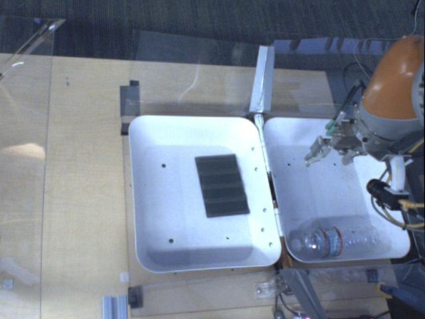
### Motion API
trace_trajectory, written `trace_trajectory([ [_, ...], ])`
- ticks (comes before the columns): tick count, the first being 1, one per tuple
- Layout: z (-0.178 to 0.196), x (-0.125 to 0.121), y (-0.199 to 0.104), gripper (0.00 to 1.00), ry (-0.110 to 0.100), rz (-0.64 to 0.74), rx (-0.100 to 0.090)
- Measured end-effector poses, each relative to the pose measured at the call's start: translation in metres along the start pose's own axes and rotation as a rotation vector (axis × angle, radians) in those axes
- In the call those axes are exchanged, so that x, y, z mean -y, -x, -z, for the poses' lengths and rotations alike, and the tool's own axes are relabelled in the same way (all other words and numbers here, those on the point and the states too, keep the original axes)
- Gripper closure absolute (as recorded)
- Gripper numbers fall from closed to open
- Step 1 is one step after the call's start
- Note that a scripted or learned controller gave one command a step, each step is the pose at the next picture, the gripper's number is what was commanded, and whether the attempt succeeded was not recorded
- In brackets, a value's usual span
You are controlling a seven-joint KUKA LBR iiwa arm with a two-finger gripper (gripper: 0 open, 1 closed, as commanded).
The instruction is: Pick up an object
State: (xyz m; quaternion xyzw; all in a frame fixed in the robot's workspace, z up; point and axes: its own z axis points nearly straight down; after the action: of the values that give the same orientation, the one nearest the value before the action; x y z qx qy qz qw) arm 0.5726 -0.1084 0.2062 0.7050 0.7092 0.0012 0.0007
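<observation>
A clear plastic bottle with a red and blue label lies on its side at the front of the right bin. A dark ribbed rectangular pad lies flat in the middle of the left bin. My gripper hangs over the back of the right bin, well behind the bottle, its fingers spread apart and holding nothing. The grey arm with its orange band comes in from the upper right.
A metal divider post rises behind the seam between the two bins. Black cables hang by the right bin's right wall. Bare wooden bench stretches to the left.
</observation>
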Motion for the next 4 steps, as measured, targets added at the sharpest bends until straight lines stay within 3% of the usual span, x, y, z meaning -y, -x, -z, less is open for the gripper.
trace_trajectory([
  [1, 0.028, -0.001, 0.094, 0.0, 0.002, -0.169, 0.002],
  [2, 0.028, -0.001, 0.094, 0.0, 0.002, -0.169, 0.002],
  [3, 0.108, 0.024, 0.08, 0.0, 0.005, 0.117, 0.003],
  [4, -0.046, 0.069, 0.063, 0.0, 0.0, 0.002, 0.001],
])
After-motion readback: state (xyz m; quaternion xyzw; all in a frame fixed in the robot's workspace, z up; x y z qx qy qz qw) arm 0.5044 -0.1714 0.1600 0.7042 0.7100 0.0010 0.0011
